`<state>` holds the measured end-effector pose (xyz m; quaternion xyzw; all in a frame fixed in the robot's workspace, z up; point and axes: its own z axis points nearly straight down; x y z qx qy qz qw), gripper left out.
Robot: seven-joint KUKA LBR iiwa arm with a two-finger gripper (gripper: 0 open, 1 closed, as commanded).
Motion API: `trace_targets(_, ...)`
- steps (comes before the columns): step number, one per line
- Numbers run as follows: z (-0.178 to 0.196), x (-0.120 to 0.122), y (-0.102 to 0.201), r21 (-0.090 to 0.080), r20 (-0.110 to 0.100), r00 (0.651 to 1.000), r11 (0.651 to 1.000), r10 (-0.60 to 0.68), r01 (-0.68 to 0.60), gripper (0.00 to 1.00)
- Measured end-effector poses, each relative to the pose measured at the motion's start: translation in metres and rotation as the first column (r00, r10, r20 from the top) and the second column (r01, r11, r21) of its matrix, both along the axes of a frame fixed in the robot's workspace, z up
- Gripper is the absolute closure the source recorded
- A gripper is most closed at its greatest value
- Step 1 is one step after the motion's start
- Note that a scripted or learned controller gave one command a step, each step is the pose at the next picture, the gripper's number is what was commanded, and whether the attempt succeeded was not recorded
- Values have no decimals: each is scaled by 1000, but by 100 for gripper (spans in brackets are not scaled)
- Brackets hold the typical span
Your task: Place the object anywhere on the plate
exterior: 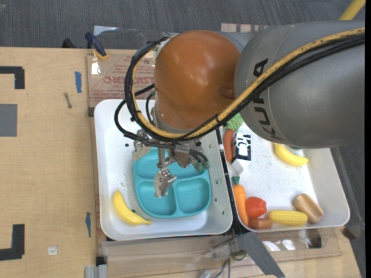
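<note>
A blue divided plate (pixel 191 198) lies in the left white bin (pixel 110 155). My gripper (pixel 163 184) hangs low over the plate's left compartment, under the arm's big orange wrist band (pixel 194 80). I can make out no object at its tip. A yellow banana (pixel 127 209) lies on the bin floor just off the plate's lower left edge, apart from the gripper.
The right bin (pixel 324 178) holds a second banana (pixel 290 155), a carrot (pixel 239 198), a red tomato (pixel 255 205), a corn cob (pixel 287 217), a brown bun (pixel 308 207), a red pepper (pixel 230 145) and a black-and-white card (pixel 243 147). The arm covers both bins' far parts.
</note>
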<state>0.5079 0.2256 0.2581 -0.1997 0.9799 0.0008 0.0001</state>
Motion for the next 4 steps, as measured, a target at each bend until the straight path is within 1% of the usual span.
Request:
trace_targets(1,76,9,-64,1,14,999,999,50,-50,0)
trace_targets(2,85,10,-61,4,17,998,999,54,-54,100)
trace_targets(3,61,-6,-95,-1,3,922,922,388,-388,100)
trace_targets(4,176,43,-160,-8,10,640,640,769,-769,100)
